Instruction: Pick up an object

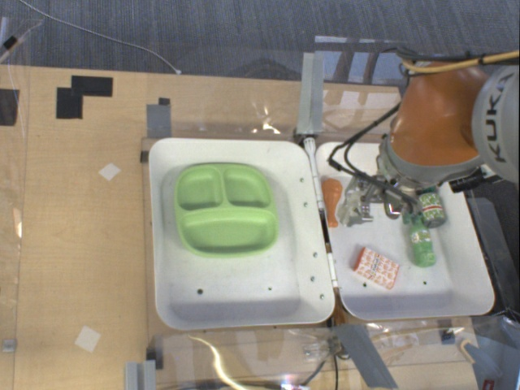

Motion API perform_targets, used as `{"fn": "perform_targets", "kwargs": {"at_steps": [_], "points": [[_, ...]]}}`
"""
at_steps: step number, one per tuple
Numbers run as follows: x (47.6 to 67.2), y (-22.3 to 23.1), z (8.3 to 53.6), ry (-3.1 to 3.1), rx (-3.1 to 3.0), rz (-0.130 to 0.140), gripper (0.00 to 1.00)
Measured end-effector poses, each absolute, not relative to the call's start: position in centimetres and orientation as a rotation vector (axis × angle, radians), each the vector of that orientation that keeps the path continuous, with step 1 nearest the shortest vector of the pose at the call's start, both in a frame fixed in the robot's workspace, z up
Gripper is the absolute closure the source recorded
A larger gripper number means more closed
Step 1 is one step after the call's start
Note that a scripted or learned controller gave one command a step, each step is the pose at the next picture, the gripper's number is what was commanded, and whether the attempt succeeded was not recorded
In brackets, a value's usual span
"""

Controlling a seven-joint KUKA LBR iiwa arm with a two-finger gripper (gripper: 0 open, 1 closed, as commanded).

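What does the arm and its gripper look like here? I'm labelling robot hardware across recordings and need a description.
The arm is grey with a wide, glossy orange band above the wrist, and part of the dark "KUKA" lettering shows on the grey shell. Black cables loop from the wrist, and a thin yellowish cable runs along the top. The gripper is a small assembly of bare silvery metal.

Two bins sat side by side on bench (73, 242). Left bin (236, 299) held divided tray (225, 210), lying toward its far half. Right bin (439, 295) held carrot (332, 200) against its left wall, bottle (424, 227) right of centre, small packet (376, 267) nearer front, between them. Gripper (370, 204) hung over right bin's far half, between carrot and bottle. Arm entered from right.
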State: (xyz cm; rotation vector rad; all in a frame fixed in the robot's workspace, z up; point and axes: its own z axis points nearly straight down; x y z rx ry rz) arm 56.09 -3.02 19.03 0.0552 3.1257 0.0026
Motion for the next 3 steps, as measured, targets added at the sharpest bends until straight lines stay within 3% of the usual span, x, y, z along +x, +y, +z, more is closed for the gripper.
{"fn": "perform_targets", "kwargs": {"at_steps": [1,2,3], "points": [[51.2,2.3,20.0,3.091,0.526,0.004,1.00],[48.8,11.1,18.5,3.018,0.853,0.006,1.00],[48.7,17.3,17.7,2.777,1.467,0.004,1.00]]}}
